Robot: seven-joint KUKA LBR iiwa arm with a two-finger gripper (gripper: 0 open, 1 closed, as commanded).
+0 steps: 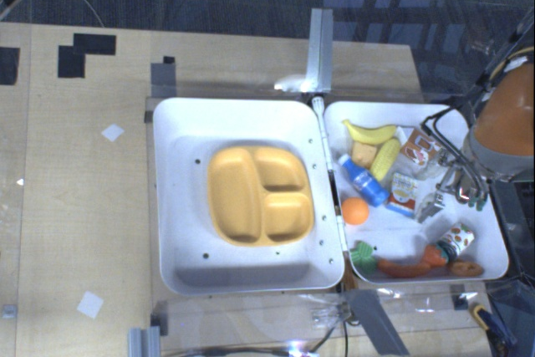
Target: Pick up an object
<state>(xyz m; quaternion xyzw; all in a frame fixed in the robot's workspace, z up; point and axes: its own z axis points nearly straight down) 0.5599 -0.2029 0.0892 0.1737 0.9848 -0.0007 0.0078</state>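
Approach step: no object picked yet.
We see the gripper hanging over the right bin, fingers apparently spread and holding nothing; a small carton lies just left of it, a blue bottle beyond. Next we judge it must descend and close. Farther left, a yellow tray fills the left bin on the wooden bench.

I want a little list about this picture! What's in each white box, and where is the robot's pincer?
left bin: one yellow tray with three compartments
right bin: banana, blue bottle, orange ball, carrot, small cartons, other play food
pincer: over the right bin, near the cartons
arm: reaching in from the right side of the view
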